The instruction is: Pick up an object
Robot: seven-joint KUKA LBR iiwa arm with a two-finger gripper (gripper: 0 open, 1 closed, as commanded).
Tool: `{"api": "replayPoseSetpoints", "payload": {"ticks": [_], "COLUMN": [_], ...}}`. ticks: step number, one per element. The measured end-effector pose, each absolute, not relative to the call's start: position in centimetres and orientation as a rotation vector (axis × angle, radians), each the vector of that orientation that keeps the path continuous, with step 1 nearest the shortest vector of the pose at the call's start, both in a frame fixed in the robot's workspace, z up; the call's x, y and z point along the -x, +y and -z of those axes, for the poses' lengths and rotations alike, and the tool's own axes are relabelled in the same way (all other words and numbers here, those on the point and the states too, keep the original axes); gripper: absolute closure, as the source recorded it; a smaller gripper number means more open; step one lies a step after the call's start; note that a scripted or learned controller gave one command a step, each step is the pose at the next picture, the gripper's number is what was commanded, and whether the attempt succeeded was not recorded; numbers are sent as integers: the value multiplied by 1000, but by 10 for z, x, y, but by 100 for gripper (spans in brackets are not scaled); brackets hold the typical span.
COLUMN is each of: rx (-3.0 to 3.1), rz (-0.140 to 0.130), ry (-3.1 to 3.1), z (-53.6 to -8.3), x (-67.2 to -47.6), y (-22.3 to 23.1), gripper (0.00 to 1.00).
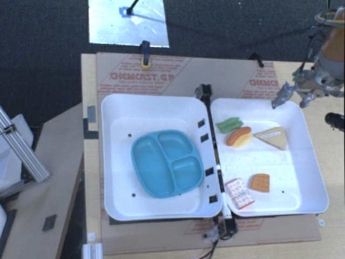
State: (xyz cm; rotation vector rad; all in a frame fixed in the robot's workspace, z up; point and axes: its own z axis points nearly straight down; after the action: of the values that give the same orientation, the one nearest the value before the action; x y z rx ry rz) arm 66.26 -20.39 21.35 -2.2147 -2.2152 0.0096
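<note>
Toy foods lie in the right bin: a smooth hot dog, green pea pod, tan cheese wedge, gridded waffle, red-white carton. Fingers apart, holding nothing, the gripper hovers over the bin's far edge. Left bin holds a glossy blue divided plate.

One camera looked down from above the bench at a slant, facing toward twelve o'clock, where dark carpet filled the far ground. It stood back enough to take in both white bins whole: the left bin at nine o'clock of centre, the right bin at three. The arm entered at two o'clock.
</note>
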Motion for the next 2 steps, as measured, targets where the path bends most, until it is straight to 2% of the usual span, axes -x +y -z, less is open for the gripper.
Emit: {"api": "replayPoseSetpoints", "payload": {"ticks": [1, 2], "rx": [2219, 2218], "rz": [1, -1], "ry": [-2226, -2224], "z": [-222, -161], "x": [-665, -662], "y": [-203, -202], "gripper": [0, 0]}}
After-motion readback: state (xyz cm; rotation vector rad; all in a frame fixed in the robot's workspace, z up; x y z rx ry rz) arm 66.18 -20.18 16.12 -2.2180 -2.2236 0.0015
